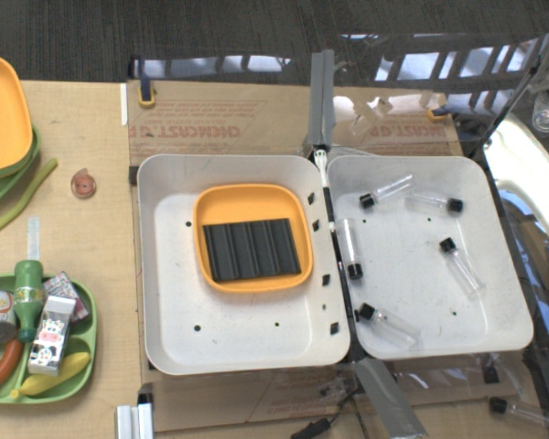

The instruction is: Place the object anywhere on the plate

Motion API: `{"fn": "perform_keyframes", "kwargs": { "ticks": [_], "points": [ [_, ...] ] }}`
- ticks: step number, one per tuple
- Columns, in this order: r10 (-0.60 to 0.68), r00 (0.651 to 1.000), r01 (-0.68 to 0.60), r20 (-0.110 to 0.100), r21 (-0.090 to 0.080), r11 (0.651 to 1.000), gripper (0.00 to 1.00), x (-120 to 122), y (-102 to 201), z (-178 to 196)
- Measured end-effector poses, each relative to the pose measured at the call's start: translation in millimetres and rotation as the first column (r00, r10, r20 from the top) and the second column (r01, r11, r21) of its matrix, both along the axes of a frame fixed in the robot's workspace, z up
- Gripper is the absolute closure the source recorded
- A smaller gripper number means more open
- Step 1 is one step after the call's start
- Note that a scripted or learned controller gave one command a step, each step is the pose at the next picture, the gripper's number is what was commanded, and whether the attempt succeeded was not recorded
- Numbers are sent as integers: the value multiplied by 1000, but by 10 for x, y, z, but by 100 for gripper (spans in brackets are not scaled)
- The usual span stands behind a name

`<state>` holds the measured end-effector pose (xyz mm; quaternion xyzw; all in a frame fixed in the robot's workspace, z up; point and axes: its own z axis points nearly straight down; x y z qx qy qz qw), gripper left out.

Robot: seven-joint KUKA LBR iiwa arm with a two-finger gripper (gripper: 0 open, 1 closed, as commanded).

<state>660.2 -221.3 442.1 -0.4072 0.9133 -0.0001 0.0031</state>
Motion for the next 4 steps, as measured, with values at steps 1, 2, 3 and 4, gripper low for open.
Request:
{"fn": "perform_keyframes", "kwargs": {
  "ticks": [1,2,3,4],
  "points": [
    [386,922,-386,0,-1,922,100,0,2,-8],
    [603,798,-603,0,-1,798,100,0,12,-9],
    [804,595,-804,0,-2,595,100,-1,4,-10],
    [976,219,-976,0,-3,219,100,-2,100,-13]
  ]
}}
